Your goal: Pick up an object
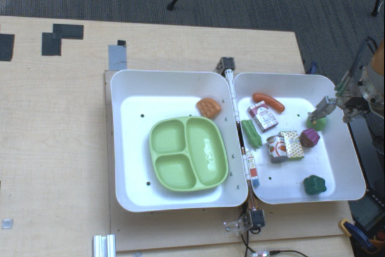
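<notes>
The gripper [325, 109] hangs at the right bin's [355, 174] far right side, directly above a small green object [319, 123]; whether it has closed I cannot tell. The purple toy [310, 138] lies just beyond, bin-inward.

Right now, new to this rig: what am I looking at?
One camera looks down at a slant on a wooden bench holding two shallow white bins. The robot arm comes in from the right; its gripper hangs over the right bin, near a small light green piece. I can't tell whether it grips anything.

The left bin holds a green divided plate and an orange toy. The right bin holds toy groceries: a sausage, a small carton, a can, a purple piece, a dark green piece and a pea pod.
</notes>
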Action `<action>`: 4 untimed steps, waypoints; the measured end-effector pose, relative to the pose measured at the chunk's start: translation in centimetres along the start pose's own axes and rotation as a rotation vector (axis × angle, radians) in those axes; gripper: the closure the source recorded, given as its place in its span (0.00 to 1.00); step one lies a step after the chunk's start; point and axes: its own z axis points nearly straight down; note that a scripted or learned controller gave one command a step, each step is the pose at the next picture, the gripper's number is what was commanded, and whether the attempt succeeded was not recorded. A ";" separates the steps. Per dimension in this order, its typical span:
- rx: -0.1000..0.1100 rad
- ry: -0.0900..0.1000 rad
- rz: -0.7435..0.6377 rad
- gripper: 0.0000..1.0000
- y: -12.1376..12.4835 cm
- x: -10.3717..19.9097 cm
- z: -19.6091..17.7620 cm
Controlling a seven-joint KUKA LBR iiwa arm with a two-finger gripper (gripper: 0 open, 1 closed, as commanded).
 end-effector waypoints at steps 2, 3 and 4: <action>-0.016 -0.006 0.003 0.00 -5.7 4.5 13.7; -0.021 0.000 0.000 1.00 -5.4 4.8 12.4; -0.021 -0.001 0.000 0.00 -5.4 4.8 12.4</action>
